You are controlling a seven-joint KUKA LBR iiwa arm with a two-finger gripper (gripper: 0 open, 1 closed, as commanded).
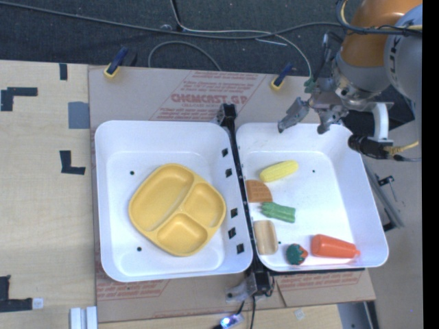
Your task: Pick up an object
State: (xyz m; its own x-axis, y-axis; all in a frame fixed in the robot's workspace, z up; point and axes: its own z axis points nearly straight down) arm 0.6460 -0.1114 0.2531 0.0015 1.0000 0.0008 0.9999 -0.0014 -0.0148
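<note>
Your pincer (302, 118) hangs open and empty over the far rim of the right bin (357, 184), with every toy food piece lying nearer the camera than it.

Starting at the near edge, you have an orange carrot (334, 246), a small red-and-green piece (296, 253) just beside it, and a tan block (265, 237). Past those lie a green pod (278, 212) and a brown slice (258, 191) touching or nearly so. The yellow corn (278, 171) lies farthest back, apart from the rest and closest to your pincer. It looks like hard, light, smooth plastic, so it may slip; judge it best gripped across its narrow middle. The yellow divided plate (177, 209) sits alone in the left bin (110, 184).
</note>
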